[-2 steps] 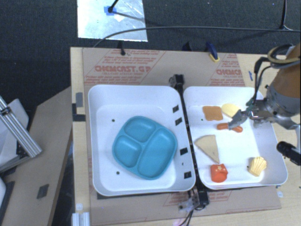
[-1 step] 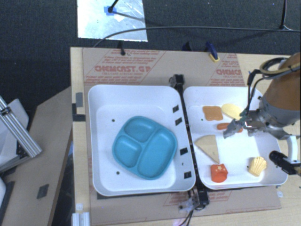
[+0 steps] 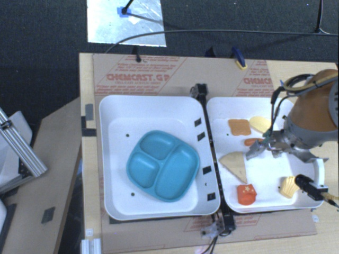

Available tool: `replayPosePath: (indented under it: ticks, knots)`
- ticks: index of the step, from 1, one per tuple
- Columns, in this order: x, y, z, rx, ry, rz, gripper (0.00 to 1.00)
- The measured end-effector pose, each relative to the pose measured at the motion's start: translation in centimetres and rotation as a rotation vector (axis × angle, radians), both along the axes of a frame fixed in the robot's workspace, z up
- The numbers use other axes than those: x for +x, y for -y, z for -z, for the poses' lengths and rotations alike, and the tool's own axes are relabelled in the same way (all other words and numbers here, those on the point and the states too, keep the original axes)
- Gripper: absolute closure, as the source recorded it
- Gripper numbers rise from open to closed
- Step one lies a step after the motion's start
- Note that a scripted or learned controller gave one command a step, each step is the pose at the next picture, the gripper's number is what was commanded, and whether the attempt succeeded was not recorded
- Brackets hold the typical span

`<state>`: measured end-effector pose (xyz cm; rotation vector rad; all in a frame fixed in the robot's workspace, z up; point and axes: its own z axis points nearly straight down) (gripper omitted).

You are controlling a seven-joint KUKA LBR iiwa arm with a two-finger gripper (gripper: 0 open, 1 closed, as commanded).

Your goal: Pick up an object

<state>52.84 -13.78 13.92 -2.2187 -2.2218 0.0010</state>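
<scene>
Here, right bin (image 3: 220, 110), centre right of frame: one pale wedge (image 3: 235, 166), long axis running upper left to lower right, pointed tip toward upper left. It lies just left of and below my claw (image 3: 256, 150), untouched. Claw spread cannot be told.

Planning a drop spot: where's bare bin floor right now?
Left bin: bare strip around the blue plate, widest along the far wall. Right bin: gap between red piece and yellow piece; crowded near the tool.
</scene>
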Motion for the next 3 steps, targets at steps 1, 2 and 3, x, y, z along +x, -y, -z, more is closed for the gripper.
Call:
replayPosePath:
  ticks: [1,2,3]
  knots:
    - [0.2,0.0,4.8,0.001,0.005,0.001,0.00]
    - [0.4,0.1,3.4,-0.003,0.013,0.000,1.00]
    - [1.6,0.3,-2.2,-0.003,0.009,-0.003,1.00]
